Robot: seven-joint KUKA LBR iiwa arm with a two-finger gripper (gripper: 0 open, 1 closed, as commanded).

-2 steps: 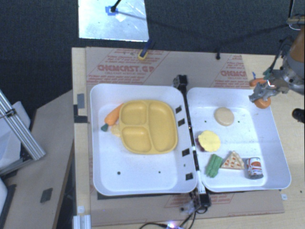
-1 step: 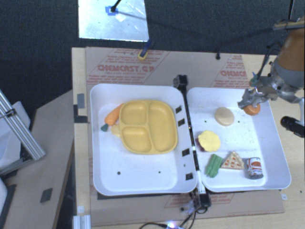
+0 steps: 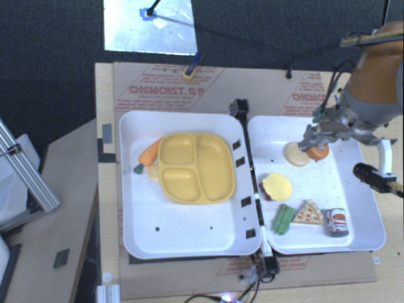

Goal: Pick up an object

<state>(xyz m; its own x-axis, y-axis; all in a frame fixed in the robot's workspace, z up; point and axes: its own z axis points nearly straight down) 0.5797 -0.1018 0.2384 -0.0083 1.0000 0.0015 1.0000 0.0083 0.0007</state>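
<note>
Yellow tray [image 3: 192, 168] in left bin [image 3: 136, 232]

Even overhead light, soft shadows; glare on metal sheet [image 3: 150, 16]; slightly soft focus.

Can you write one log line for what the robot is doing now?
arm: over right bin | hand: on orange thing beside bun | lifted: not yet

Metal sheet [image 3: 150, 16] behind bench.
</note>
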